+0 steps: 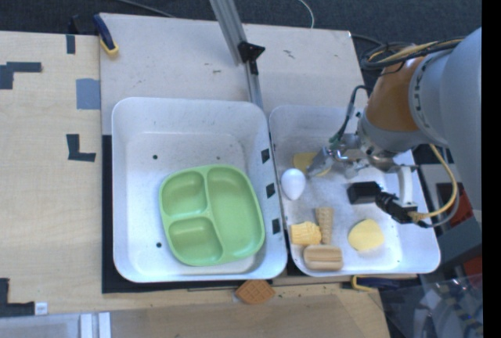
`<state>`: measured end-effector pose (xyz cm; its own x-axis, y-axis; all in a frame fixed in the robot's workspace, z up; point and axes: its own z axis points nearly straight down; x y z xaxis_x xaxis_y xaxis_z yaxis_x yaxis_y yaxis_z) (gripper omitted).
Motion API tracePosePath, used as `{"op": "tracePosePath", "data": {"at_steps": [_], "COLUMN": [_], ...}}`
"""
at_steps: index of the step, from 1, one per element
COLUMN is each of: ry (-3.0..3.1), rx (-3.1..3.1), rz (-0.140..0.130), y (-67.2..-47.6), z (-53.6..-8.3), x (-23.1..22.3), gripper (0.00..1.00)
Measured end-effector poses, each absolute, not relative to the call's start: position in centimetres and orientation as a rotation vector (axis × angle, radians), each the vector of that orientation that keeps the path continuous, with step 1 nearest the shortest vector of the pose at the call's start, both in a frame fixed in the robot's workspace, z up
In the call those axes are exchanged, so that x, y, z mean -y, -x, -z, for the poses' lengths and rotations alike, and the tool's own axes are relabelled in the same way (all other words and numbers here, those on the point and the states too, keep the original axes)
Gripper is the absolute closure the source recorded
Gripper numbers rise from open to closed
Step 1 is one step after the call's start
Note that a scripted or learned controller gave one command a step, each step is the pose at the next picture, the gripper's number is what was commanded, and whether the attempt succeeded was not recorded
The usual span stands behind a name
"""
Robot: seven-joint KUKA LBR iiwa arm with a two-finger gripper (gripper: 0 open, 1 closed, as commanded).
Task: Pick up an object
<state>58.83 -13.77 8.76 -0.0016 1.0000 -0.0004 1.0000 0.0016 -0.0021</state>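
Note:
My gripper (pixel 321 164) is low in the right bin (pixel 309 121), near its left wall. It hovers over or touches a small yellow piece (pixel 304 161); contact is unclear from here. Just below-left of the gripper lies a white egg (pixel 293 183). Toward the bin's front are a tan cone (pixel 324 221), a yellow corn piece (pixel 305 233), a bread roll (pixel 322 257) and a round yellow fruit (pixel 365 235).
The left bin (pixel 133 172) holds a green divided plate (pixel 211 213). A waffle-like cookie (pixel 254 292) lies on the bench in front of the bins. A metal pole (pixel 223 0) slants over the back of the bench. Cables hang along the arm at right.

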Motion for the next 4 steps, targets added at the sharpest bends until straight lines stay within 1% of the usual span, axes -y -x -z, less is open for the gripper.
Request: {"op": "tracePosePath", "data": {"at_steps": [1, 2, 3, 4], "ry": [2.217, 2.221, 2.223, 2.222], "rx": [2.222, 2.226, 2.226, 2.225], "rz": [-0.003, 0.003, 0.004, 0.003], "y": [-58.8, -59.3, -60.3, -60.4], "z": [-9.8, -15.7, -21.2, -25.3], "x": [13.7, 12.9, 13.5, 13.4], "gripper": [1.00, 1.00, 1.00, 1.00]}}
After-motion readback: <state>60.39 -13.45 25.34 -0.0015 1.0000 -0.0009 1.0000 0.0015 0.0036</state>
